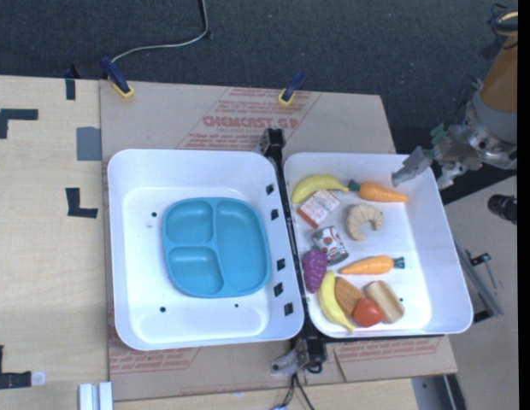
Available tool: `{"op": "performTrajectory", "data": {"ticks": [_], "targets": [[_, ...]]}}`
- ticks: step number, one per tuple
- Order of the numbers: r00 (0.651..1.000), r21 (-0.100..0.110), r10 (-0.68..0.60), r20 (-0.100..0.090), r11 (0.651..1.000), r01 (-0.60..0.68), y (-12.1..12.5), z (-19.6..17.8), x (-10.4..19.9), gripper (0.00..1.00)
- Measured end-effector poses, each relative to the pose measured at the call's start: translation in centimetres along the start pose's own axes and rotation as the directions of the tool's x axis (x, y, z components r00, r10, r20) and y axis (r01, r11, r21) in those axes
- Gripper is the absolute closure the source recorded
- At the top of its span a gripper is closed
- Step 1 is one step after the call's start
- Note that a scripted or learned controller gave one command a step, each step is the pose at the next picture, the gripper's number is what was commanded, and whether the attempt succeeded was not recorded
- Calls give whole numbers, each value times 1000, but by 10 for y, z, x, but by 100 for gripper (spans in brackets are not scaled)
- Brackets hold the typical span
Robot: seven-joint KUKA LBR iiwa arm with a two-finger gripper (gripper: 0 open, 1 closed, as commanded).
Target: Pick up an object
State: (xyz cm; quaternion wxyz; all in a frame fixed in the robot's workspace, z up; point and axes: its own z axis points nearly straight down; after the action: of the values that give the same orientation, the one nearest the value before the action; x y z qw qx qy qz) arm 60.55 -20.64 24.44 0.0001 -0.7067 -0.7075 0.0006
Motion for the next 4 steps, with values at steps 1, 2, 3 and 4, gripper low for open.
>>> {"op": "performTrajectory", "data": {"ticks": [1, 2, 3, 4], "targets": [[1000, -4, -1, 0, 1000, 1, 44, 158, 33, 0], [1000, 20, 0, -15, 1000, 1, 61, 161, 19, 0], [1000, 33, 0, -18, 999, 0, 58, 154, 21, 100], [1000, 0, 1, 1, 1000, -1, 14, 110, 28, 100]]}}
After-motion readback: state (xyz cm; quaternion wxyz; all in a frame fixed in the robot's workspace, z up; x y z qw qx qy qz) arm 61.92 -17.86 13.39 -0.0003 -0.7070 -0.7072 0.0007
